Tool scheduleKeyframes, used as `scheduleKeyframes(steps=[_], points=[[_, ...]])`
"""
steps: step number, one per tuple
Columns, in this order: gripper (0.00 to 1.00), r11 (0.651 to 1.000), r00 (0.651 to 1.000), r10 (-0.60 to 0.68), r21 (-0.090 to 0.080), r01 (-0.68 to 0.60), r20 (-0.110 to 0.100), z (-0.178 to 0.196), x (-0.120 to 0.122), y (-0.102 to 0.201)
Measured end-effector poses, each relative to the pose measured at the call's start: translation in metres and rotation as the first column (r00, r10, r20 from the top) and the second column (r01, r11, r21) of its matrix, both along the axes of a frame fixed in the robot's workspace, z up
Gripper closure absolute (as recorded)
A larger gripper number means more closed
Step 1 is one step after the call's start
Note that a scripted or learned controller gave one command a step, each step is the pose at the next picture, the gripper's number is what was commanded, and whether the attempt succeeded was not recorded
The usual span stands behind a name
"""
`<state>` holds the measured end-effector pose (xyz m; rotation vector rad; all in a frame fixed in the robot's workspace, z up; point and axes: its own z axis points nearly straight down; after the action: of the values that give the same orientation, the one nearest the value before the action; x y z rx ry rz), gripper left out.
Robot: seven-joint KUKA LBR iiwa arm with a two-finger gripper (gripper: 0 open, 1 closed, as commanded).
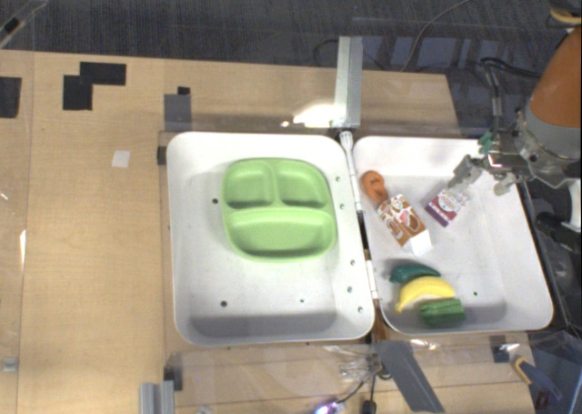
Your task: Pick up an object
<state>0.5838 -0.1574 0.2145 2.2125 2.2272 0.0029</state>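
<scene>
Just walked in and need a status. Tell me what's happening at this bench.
A grey arm with an orange band reaches in from the right, its gripper poised over the right bin, close to a small purple-and-white packet. That bin also holds an orange-brown item, a patterned packet, a banana and green pieces. A green divided plate lies in the left bin.
</scene>
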Motion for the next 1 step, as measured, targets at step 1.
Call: scheduleKeyframes(steps=[1], points=[[0.00, 0.986, 0.986, 0.164, -0.008, -0.164, 0.019, -0.0885, 0.0216, 0.0339]])
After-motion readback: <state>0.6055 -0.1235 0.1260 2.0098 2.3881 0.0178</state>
